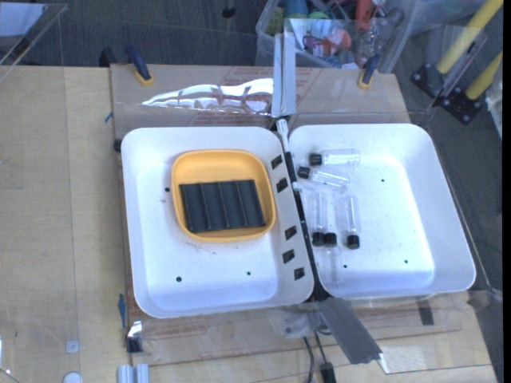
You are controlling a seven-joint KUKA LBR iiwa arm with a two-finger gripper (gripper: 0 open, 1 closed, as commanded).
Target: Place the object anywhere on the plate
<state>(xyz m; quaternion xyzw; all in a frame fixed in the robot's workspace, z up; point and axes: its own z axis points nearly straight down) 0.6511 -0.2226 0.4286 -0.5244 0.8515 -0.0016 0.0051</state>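
Clear vials with black caps (331, 206) lie clustered at the left of the right bin (415, 214), well apart from the yellow plate (222, 163) holding a ribbed black insert (221, 205) in the left bin (152, 246). Smooth, round vials may roll or slip during pickup.

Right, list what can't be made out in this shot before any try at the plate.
- Clear vials in the right bin: see-through on white, so their exact count and outlines blur together in the camera view.
- Yellow plate in the left bin: a dark ridged block covers its middle; what that block is cannot be told.
- Box of toys behind the bench: cut off by the top edge.
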